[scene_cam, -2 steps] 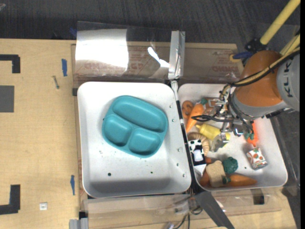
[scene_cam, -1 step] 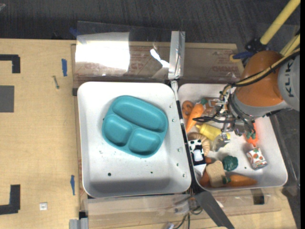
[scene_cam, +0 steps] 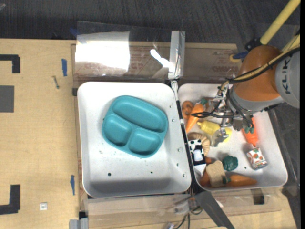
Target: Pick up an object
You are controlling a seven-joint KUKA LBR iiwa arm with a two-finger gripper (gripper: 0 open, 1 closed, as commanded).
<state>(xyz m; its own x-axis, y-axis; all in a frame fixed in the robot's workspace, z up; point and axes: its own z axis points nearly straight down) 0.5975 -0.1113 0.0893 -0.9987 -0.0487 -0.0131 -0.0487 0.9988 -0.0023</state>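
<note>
While it hangs over the right bin (scene_cam: pixel 279 149):
hand (scene_cam: pixel 223 133): grip state unclear
yellow toy (scene_cam: pixel 209 127): just beside hand
plate (scene_cam: pixel 135 125): far left

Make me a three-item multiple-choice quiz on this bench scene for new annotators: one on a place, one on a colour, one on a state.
1. Where does the divided plate lie?
A. left bin
B. right bin
C. on the cardboard

2. What colour is the plate?
A. red
B. teal
C. black

3. Where is the gripper?
A. over the left bin
B. outside both bins
C. low over the toys in the right bin

Answers: 1 A, it rests on the left bin floor. 2 B, it is plainly blue-green. 3 C, it hangs by the yellow toy in the right bin.
</note>
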